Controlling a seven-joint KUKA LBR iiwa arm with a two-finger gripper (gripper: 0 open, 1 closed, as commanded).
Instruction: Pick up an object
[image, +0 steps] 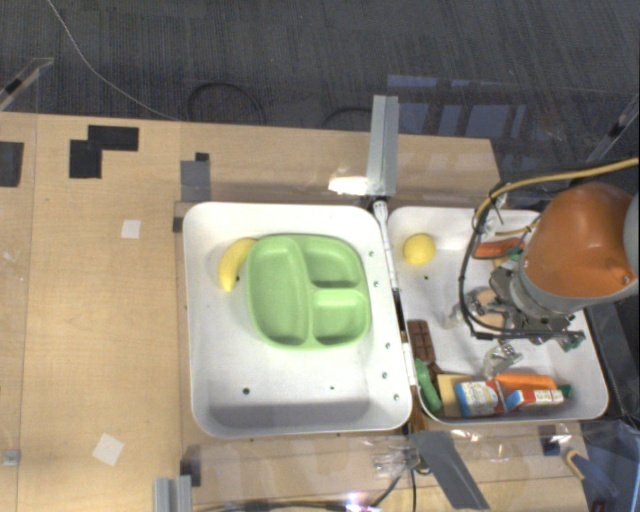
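My gripper (503, 352) hangs below the arm's orange band (583, 240), low over the right bin (447, 290), just above the objects along its front wall. Right under it lie an orange carrot-like piece (527, 381) and a small printed box (480, 397). A brown chocolate bar (421, 340) and a green item (429, 386) sit at the bin's left side. A yellow ball-like fruit (419, 248) rests near the back left corner. The arm hides the bin's right middle.
The left bin (290, 400) bears a green divided plate (305, 290) with a banana (233, 263) tucked at its left edge. A metal post (382, 140) stands behind the seam between the bins. Cables loop around the wrist.
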